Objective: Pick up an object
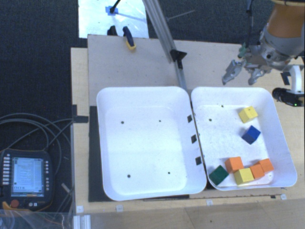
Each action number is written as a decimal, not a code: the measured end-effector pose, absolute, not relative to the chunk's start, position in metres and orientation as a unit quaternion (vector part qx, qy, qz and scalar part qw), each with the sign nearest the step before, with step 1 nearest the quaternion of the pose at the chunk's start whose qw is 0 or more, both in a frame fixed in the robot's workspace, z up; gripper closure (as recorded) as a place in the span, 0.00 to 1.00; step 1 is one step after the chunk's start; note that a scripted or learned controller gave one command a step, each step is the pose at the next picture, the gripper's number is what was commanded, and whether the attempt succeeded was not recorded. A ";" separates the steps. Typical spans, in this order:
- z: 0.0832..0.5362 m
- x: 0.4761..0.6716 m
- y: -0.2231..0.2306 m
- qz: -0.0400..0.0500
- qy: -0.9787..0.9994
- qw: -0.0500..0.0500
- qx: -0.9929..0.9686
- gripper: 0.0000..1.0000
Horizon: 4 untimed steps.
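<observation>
The right bin (224, 128) holds several small blocks: a yellow one (248, 114) near its far right, a blue one (250, 134) below it, and a cluster at the near edge with a green block (218, 174), an orange block (233, 164), a second yellow block (243, 175) and two more orange blocks (262, 168). My gripper (242, 74) hangs above the far rim of the right bin, well above the blocks. Its fingers (231, 72) are spread apart with nothing between them.
The left bin (143, 142) lies beside the right one. A slanted metal pole (159, 23) crosses the back of the bench. A clamp with a yellow handle (128, 38) lies at the back left. A teach pendant (26, 178) rests off the bench at the left.
</observation>
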<state>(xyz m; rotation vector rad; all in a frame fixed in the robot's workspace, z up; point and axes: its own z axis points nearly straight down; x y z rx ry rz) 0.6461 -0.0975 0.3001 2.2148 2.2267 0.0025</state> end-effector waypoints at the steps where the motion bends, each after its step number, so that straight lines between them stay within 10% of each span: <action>1: 0.300 0.646 -0.098 0.001 0.709 0.001 0.705 0.00; 4: 0.155 0.648 -0.081 -0.001 0.708 -0.001 0.706 0.00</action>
